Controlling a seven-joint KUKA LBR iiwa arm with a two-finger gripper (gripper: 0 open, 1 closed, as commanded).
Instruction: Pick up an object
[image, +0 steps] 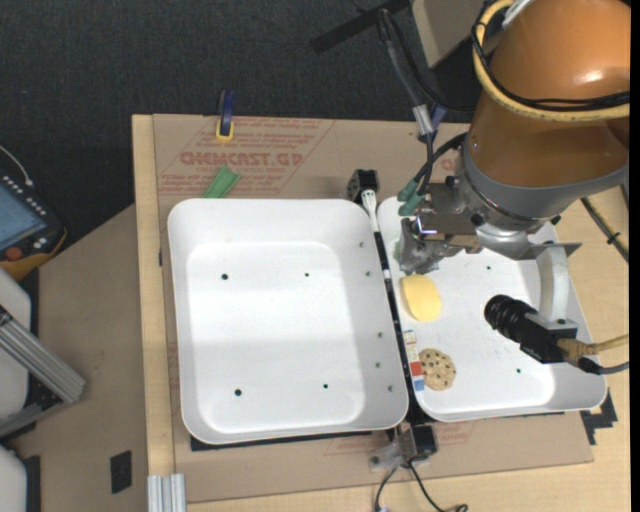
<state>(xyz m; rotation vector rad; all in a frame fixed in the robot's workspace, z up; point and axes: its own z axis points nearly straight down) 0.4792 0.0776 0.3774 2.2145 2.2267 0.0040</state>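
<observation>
Camera view: we observe two shallow white bins side by side on a cardboard sheet (330, 150) with red lettering; the left bin (185, 300) shows four small dark dots on its floor; the right bin (500, 385) lies touching it along their shared rims.

We locate the arm (545, 110), grey with a broad orange shell, entering from the right and covering the far part of the right bin; the gripper (418, 262) points down over the far-left part of that bin, close to the shared rims; we cannot tell whether the gripper is spread or closed, as its tips are blurred against the white floor; we see nothing held in it.

We identify the yellow object (422, 298), rounded and smooth, lying on the floor of the right bin just near of the gripper, beside the left rim; whether the two touch we cannot tell.

Nearer still we note a round speckled brown disc (438, 368); just left of it, against the rim, lies a small red and blue item (416, 371).

On the cardboard beyond the left bin we record a green strip (220, 182); farther back, at the sheet's far edge, stands a blue and yellow clip (226, 118).
</observation>
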